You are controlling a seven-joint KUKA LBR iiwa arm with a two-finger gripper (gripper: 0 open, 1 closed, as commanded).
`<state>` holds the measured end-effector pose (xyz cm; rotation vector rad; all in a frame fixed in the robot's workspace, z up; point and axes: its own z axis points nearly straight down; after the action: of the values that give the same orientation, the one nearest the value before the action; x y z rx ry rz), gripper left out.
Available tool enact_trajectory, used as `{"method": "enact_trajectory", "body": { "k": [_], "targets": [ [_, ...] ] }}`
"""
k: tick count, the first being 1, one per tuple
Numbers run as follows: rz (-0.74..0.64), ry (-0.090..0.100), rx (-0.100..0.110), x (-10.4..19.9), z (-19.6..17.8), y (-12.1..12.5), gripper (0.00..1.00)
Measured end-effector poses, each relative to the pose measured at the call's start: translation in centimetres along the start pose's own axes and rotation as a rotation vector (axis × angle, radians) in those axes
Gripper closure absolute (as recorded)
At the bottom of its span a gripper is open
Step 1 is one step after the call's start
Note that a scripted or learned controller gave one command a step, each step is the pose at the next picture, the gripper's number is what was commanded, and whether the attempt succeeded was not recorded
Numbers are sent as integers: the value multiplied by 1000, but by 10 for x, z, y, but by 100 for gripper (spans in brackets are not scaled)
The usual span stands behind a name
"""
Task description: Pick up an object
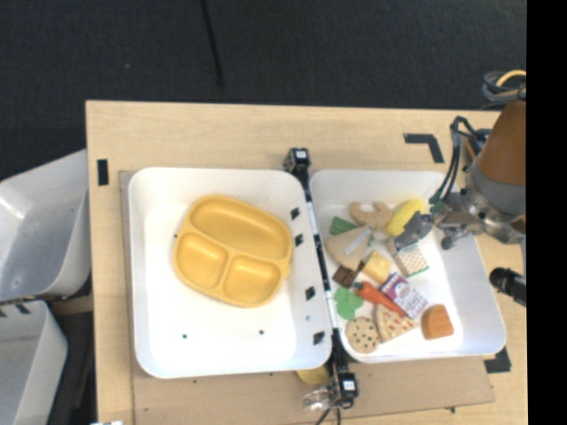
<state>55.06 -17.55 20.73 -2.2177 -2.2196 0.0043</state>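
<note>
The gripper hangs low over the right bin, its dark fingers pointing toward the bin's middle from the arm at the right edge; whether they are spread or pressed together I cannot tell. Right under and beside the tips sit a yellow lemon-shaped toy and a small checked cracker, so close I cannot say if anything touches. Further toward the divider lie a tan wooden piece, a green leaf-like piece, and a pale yellow block. Toward the near edge are a carrot, a red packet, a round cookie and an orange chunk. The left bin holds a yellow divided plate near its middle.
</note>
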Motion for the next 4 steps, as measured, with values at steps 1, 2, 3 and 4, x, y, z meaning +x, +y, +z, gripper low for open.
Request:
{"method": "enact_trajectory", "body": {
  "k": [1, 2, 3, 4],
  "targets": [
    [3, 4, 12, 11, 107, -45, 0],
    [-9, 3, -7, 109, 5, -60, 0],
    [2, 0, 4, 102, 3, -60, 100],
    [-12, 2, -3, 207, -30, -60, 100]
  ]
}}
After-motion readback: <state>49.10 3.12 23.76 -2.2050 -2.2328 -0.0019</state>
